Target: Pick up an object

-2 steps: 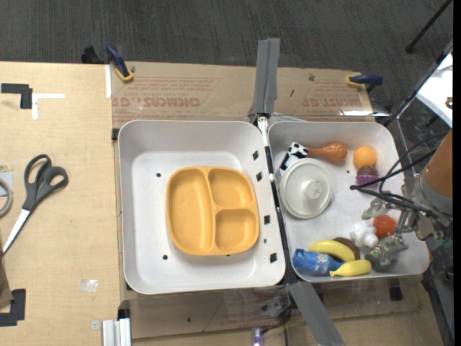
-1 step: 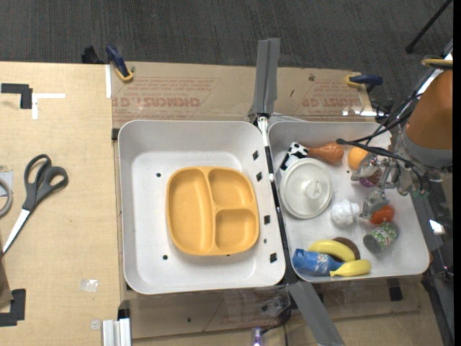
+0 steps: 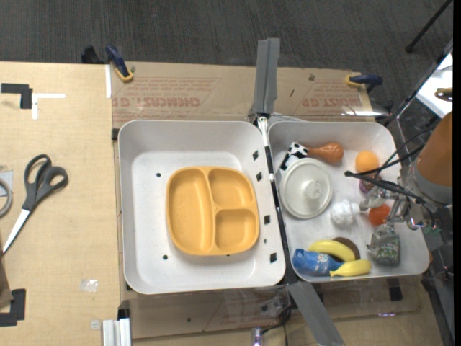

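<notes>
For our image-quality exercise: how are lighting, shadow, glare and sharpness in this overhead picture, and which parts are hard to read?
Camera view: lighting is even and soft; the yellow divided plate and scissors read sharply, with only faint shadows; mild sheen on the left bin rim; the gripper region at the right bin is cluttered with cables, and the small items near it are hard to make out.

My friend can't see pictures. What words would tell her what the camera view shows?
A robot arm's gripper hangs over the right white bin, which holds a white lidded bowl, a toy drumstick, an orange ball and two bananas. The left white bin holds a yellow divided plate, and scissors lie on the wooden bench.
</notes>
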Controlling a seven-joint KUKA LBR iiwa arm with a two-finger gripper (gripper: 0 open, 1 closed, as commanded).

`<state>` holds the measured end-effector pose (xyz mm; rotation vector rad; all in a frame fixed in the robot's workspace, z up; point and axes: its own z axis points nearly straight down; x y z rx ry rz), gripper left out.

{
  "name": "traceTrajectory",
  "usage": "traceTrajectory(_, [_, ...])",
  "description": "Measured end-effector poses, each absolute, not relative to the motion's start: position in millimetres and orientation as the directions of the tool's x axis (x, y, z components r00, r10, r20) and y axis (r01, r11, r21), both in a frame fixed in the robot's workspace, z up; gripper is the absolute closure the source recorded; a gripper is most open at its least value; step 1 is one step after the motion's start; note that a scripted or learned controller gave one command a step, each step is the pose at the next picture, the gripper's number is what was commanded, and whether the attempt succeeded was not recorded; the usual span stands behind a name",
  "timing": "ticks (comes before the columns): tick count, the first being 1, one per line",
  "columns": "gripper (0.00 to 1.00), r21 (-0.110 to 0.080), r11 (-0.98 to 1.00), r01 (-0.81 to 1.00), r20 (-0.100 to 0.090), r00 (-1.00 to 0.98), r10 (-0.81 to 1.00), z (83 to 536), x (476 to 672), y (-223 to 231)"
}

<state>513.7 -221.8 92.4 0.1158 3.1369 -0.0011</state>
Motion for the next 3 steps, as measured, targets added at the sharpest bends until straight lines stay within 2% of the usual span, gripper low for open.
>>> traceTrajectory(1, [1.0, -0.002, 0.998, 0.069, -0.008, -0.998, 0.069, 103.1, 516.0, -220.6])
traceTrajectory(2, [0.0, -0.002, 0.998, 0.069, -0.008, -0.998, 0.069, 103.1, 516.1, -220.4])
traceTrajectory(3, [0.0, -0.001, 0.999, 0.053, -0.002, -0.999, 0.053, 92.3, 513.4, -221.1])
